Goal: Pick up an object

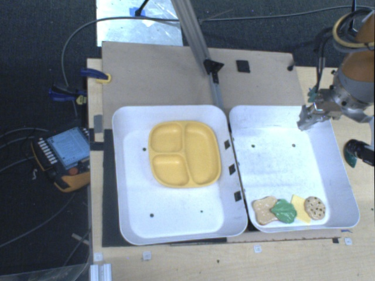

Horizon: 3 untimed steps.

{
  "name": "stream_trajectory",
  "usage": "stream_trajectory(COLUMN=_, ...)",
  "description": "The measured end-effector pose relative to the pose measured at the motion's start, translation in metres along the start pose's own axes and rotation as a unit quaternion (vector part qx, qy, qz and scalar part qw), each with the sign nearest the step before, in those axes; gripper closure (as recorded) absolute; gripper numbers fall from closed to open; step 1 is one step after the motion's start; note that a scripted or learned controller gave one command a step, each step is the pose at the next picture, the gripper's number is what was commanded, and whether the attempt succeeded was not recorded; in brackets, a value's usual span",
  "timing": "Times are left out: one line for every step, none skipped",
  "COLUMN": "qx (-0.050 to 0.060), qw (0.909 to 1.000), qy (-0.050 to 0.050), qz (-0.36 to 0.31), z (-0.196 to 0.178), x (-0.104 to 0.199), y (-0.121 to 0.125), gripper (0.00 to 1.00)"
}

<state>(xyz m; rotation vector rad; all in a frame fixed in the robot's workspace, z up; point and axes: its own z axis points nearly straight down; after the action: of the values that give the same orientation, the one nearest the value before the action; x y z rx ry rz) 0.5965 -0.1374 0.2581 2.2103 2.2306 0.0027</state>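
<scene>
Several small food-shaped items lie in a row along the near edge of the right bin (328, 157): a tan piece (263, 209), a green leafy piece (285, 211), a yellow slice (300, 206) and a round speckled cookie (315, 207). My gripper (308, 117) hangs over the bin's far right corner, well away from these items, with nothing seen between its fingers.
The left bin (135, 174) holds a yellow three-compartment plate (184, 154). A slanted metal pole (193, 31) crosses the back of the bench. Cables and a blue device (65, 148) lie off the bench to the left.
</scene>
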Motion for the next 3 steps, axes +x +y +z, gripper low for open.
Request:
stream_trajectory(qx=0.0, qw=1.0, qy=0.001, qz=-0.001, z=0.015, x=0.054, y=0.014, gripper=1.0)
stream_trajectory(qx=0.0, qw=1.0, qy=0.001, qz=-0.001, z=0.024, x=0.104, y=0.034, gripper=1.0)
stream_trajectory(qx=-0.001, qw=1.0, qy=0.001, qz=-0.001, z=0.017, x=0.16, y=0.049, gripper=1.0)
